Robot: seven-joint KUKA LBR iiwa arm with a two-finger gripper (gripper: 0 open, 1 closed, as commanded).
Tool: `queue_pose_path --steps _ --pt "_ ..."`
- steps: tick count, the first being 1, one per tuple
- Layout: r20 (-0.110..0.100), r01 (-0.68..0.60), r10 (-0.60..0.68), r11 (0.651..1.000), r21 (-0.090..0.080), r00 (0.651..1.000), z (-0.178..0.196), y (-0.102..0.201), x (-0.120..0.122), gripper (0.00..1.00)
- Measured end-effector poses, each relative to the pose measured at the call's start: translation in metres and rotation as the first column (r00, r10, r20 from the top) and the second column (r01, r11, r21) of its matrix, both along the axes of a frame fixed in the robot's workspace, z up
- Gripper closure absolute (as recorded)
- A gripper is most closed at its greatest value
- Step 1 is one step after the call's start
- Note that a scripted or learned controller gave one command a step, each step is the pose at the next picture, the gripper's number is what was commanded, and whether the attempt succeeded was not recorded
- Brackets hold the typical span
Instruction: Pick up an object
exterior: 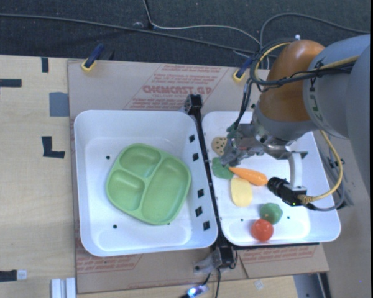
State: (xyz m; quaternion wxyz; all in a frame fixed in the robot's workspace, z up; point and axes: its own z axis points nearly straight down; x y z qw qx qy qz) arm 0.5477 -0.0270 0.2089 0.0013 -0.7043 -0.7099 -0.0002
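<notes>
your gripper (235,149) sits low in the right bin (323,228), hemmed in: a carrot (248,176) just below it, a green piece (222,168) at its left, a cookie (220,144) beside it toward the divider (202,166). further below, a yellow piece (240,192), a pepper (271,212) and a tomato (262,230) crowd the floor. left past the divider, a green plate (149,183) fills the middle of the left bin (90,166); you have bare floor round its edges.

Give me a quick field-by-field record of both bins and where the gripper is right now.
left bin: holds a green divided plate
right bin: carrot, yellow piece, green piece, green round toy, red tomato, tan perforated disc
gripper: low over the right bin's left side, above the green piece and the carrot's end
grasp: cannot tell
</notes>
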Motion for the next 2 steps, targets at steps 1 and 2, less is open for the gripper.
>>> queue_pose_path --steps 1,2 --pt "-0.002 0.002 -0.002 1.000 -0.001 1.000 -0.002 0.043 -0.010 1.00" --pt "0.000 0.000 0.000 1.000 0.000 1.000 0.012 0.099 -0.021 1.00"
